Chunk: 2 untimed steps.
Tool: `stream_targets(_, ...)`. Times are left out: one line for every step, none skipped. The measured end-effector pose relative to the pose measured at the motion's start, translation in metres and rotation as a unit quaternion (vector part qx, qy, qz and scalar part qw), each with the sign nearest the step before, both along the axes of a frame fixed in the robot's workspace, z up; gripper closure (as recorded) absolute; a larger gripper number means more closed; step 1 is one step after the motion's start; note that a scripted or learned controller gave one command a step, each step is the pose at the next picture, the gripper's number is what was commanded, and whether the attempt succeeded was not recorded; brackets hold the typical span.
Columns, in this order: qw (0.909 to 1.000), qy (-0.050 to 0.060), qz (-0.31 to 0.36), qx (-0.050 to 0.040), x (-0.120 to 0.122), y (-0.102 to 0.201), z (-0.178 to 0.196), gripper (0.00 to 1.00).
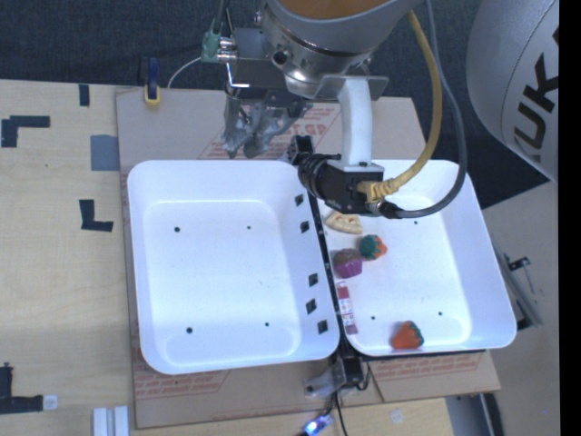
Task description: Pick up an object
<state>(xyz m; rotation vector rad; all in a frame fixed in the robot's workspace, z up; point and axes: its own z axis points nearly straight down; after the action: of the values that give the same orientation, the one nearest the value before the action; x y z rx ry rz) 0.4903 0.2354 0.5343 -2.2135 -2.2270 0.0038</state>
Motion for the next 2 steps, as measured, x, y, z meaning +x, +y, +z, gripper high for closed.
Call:
stream_targets(1.0, -0.001, -0.002, -0.0003, 0.0085, -0.002, -0.0001, 1.0)
stream_targets(1.0, 0.0, -0.002, -0.0003, 0.0006, -0.0024, 0.0002, 1.0)
